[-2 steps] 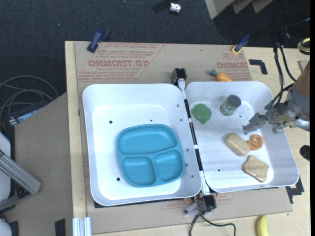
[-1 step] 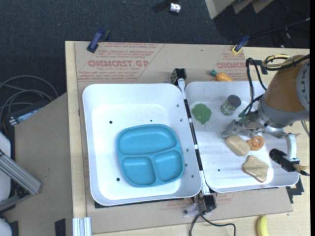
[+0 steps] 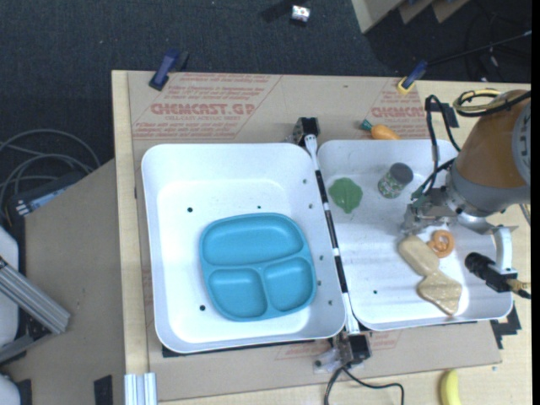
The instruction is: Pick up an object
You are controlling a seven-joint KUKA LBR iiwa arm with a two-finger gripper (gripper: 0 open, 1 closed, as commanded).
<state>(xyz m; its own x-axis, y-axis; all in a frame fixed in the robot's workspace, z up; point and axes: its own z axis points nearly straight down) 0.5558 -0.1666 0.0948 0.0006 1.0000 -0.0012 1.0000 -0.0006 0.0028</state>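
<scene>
Partly hidden gripper [image 3: 419, 218] low in right bin [image 3: 371, 302], perhaps touching tan piece [image 3: 419, 255], grip state unclear.

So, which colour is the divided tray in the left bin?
Light blue. The divided tray shows plainly in the camera view.

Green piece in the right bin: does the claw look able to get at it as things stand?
Probably yes. The green piece lies alone on bare floor of the right bin, apart from the grey cylinder; the claw is beside it, with nothing between.
</scene>
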